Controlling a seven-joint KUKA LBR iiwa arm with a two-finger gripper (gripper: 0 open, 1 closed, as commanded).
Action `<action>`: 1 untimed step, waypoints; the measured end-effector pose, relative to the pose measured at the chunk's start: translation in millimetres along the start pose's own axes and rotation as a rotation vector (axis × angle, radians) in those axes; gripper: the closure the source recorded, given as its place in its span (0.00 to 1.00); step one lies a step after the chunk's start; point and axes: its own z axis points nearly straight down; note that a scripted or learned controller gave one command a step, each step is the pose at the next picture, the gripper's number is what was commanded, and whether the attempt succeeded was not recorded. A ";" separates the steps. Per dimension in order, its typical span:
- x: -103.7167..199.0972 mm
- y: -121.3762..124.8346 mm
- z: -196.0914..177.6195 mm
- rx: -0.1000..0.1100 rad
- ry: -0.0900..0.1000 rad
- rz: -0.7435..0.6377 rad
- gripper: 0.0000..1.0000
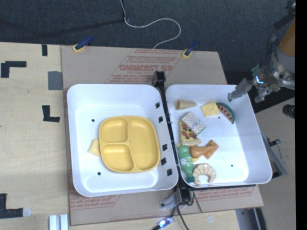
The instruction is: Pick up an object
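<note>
We are viewing two white bins side by side. The gripper (250, 91) is hovering over the right bin's (249, 147) upper right rim, fingers spread apart and holding nothing. Toy foods are lying along that bin's left half: a watermelon slice (226, 112), cheese wedge (209, 109), croissant (205, 172). A yellow divided plate (129, 143) is resting in the left bin (81, 99).

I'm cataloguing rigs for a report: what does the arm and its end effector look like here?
The arm is grey with an orange patch near the frame's right edge. Its end effector is grey metal with slim finger-like parts and a small bluish-white glint near the wrist.
</note>
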 end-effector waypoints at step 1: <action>0.4 2.2 -8.2 -0.013 -0.003 -0.003 0.00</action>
